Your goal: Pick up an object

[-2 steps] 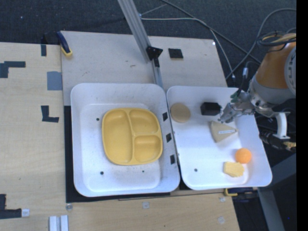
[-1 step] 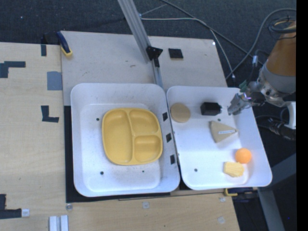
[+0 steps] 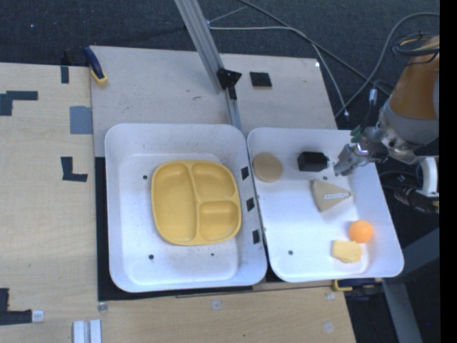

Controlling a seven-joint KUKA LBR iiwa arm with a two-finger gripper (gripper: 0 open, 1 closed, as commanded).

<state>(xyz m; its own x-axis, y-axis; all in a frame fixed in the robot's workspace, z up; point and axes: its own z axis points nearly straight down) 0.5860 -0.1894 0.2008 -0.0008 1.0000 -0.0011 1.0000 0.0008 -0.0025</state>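
Yellow tray [image 3: 196, 202] in left bin [image 3: 121, 191], right bin [image 3: 300, 256] with tan disc [image 3: 268, 167], black block [image 3: 312, 161], wedge [image 3: 330, 194], orange ball [image 3: 361, 231], yellow piece [image 3: 347, 251], gripper [image 3: 347, 160] beside the block, grip state unclear.

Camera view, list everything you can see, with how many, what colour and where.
Bins: two, white, side by side on the bench.
Tray: one, yellow, three compartments, in the left bin.
Disc: one, tan, right bin, far left corner.
Block: one, black, right bin, right of the disc.
Wedge: one, beige, middle of the right bin.
Ball: one, orange, right bin, near side.
Chunk: one, yellow, beside the ball.
Clamp: one, blue and yellow, far left bench corner.
Arm: one, grey with orange band, right.
Gripper: one, over the right bin's far right edge, beside the block.
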